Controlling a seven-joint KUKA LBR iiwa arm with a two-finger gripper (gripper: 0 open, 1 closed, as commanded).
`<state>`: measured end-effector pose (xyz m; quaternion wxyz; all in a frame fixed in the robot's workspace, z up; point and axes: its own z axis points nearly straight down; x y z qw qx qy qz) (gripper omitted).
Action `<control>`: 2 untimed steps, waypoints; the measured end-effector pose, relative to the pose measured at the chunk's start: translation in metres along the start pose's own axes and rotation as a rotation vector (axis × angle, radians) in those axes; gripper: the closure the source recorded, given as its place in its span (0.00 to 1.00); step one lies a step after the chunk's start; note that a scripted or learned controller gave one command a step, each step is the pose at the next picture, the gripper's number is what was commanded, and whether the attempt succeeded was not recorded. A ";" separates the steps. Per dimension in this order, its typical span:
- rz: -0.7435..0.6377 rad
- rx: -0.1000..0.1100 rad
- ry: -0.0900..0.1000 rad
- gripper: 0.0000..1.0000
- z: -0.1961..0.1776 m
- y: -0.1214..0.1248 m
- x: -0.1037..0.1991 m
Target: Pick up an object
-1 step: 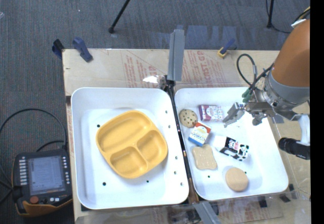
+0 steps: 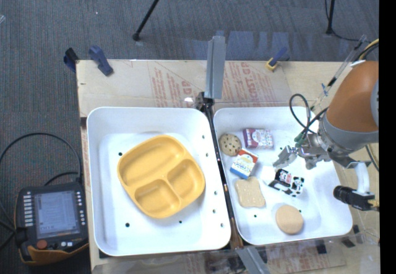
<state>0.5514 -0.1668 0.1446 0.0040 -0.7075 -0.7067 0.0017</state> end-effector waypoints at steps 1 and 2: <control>-0.031 -0.001 0.000 0.00 0.062 -0.014 -0.006; -0.095 -0.001 0.000 0.00 0.062 -0.058 0.004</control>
